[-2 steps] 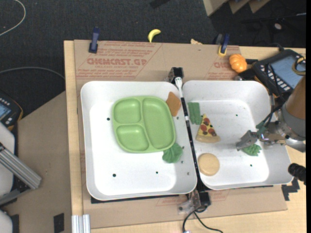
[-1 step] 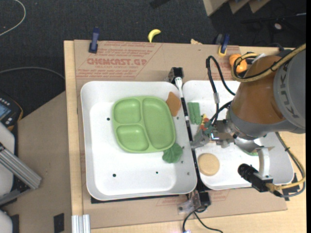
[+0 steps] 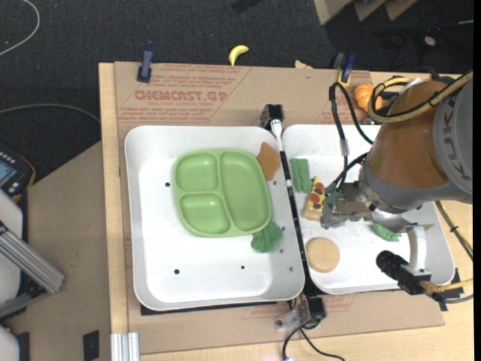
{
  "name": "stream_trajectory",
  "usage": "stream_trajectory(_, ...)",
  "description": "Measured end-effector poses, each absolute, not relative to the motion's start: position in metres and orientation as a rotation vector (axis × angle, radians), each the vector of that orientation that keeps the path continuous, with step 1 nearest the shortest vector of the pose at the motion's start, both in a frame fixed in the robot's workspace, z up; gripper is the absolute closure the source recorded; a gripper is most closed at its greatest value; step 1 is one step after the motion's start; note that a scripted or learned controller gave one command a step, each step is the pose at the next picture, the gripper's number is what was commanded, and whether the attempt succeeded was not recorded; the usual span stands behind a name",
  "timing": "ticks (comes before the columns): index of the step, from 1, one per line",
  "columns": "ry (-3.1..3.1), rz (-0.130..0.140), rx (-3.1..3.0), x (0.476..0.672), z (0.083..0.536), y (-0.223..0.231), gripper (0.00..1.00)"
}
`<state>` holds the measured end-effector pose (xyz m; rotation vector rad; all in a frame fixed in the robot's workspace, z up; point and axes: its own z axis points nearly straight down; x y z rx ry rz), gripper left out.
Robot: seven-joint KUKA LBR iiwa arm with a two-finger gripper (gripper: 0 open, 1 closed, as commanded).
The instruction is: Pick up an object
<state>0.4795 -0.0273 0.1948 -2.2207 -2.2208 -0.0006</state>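
Over the right bin's point(image 3: 443, 265) left half, your gripper point(image 3: 336, 215) hovers, its closure unreadable, beside the pizza-slice toy point(image 3: 314, 199); the round cookie point(image 3: 324, 253) nearby looks light, rigid: grasp across its edges.

I see 2 white bins point(image 3: 150, 277) on a tan cardboard sheet point(image 3: 188, 96) printed with red lettering, the left bin holding a pale green 3-section plate point(image 3: 222, 192) with a brown wedge point(image 3: 268, 160) at its upper right and a dark green leafy piece point(image 3: 267, 238) at its lower right. In the right bin I see a green strip point(image 3: 301, 174), a slice point(image 3: 314, 198) speckled red and yellow, and a tan round cookie point(image 3: 324, 254). At the frame's top, a yellow banana point(image 3: 238, 53) lies on dark grey carpet point(image 3: 113, 21), blue clamps point(image 3: 145, 62) grip the cardboard, and the arm point(image 3: 413, 149) at right shows orange over grey.
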Motion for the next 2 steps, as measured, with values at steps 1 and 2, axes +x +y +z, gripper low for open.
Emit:
stream_trajectory(1, -2.237, -0.027, -2.225, 0.481, 0.416, 0.005, 1.0)
stream_trajectory(2, -2.226, 0.008, -2.207, 0.478, 0.343, 0.087, 1.0)
